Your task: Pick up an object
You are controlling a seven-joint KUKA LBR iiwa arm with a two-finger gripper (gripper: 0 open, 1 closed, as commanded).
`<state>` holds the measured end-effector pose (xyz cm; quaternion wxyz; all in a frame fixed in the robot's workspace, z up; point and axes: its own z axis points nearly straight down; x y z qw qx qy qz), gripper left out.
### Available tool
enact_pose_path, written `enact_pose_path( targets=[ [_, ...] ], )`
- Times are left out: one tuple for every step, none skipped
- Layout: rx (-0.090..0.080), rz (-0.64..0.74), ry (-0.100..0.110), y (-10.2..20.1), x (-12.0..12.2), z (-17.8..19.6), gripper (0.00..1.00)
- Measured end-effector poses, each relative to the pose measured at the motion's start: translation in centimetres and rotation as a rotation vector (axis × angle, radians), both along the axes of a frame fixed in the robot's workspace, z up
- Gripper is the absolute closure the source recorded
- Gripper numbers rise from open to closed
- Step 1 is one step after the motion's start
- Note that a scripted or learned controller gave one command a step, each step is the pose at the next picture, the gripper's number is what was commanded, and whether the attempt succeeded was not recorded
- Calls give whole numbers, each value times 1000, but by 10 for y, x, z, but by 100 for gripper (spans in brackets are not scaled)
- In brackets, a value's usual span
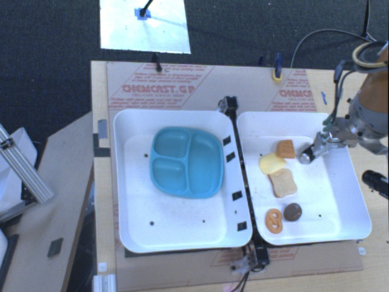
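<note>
Approach step: gripper (306, 156), finger state cannot be told, just right of orange block (285, 149) in right bin (346, 224); next, centre over block, descend, close.

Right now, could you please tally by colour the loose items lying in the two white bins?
Orange: 2, cube and pretzel
Yellow: 1, piece
Tan: 1, bread slice
Brown: 1, ball
Blue: 1, divided plate
Total: 6

Glossy white plastic bins (182, 239), smooth matt blue plastic plate (186, 162), shiny metal end effector (306, 156)
</note>
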<state>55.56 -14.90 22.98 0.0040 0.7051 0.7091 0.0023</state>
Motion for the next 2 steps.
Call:
enact_pose_path(
  targets=[
    [1, 0, 4, 0, 1, 26, 100],
    [3, 4, 6, 47, 12, 25, 100]
  ],
)
